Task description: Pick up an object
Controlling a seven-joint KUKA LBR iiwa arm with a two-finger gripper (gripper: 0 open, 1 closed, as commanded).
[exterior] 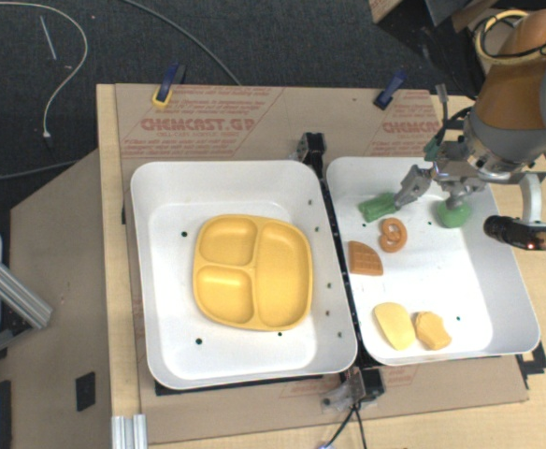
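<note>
- Gripper [432, 199]: hangs over the far part of the right bin [483, 288], its two fingers spread apart and nothing clasped between them.
- Green strip [378, 207]: lies flat on the right bin's floor near the far left corner. Its long axis runs roughly parallel to the far edge with a slight tilt. The end toward the bin's middle sits a little farther back and meets the tip of one finger, though whether they touch cannot be told. The other end points toward the bin's left wall.
- Green round piece [454, 216]: rests just beneath the other finger, toward the right bin's far right corner.
- Orange ring [393, 235]: lies just nearer than the green strip, apart from it.
- Brown wedge [366, 258]: sits against the right bin's left wall, about midway along it.
- Pale yellow piece [395, 325] and darker yellow piece [431, 330]: lie side by side near the right bin's front edge.
- Yellow divided plate [252, 271]: occupies the middle of the left bin [161, 251], with three compartments facing up.
</note>
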